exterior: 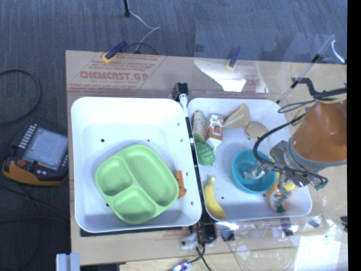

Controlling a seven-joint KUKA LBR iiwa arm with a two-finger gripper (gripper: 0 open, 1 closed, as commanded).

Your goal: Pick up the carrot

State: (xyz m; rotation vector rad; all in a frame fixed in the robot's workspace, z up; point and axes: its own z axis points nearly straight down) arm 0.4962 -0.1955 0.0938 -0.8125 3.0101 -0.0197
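The two white bins come first: the right bin (265, 101) lies under the arm (321, 134), the left bin (84, 151) well to the gripper's left, with a green divided plate (135, 182) in it. The gripper (280, 192) hangs low at the right bin's near right corner; whether it is open or closed I cannot tell. Just to its left sits a blue bowl (248, 171), and further left a banana (212, 198). Something small and orange, probably the carrot (274, 198), lies right at the gripper, close to the bin wall. That corner looks like the trouble: the wall may block a clean close, and the bowl rim could get nudged or caught instead.
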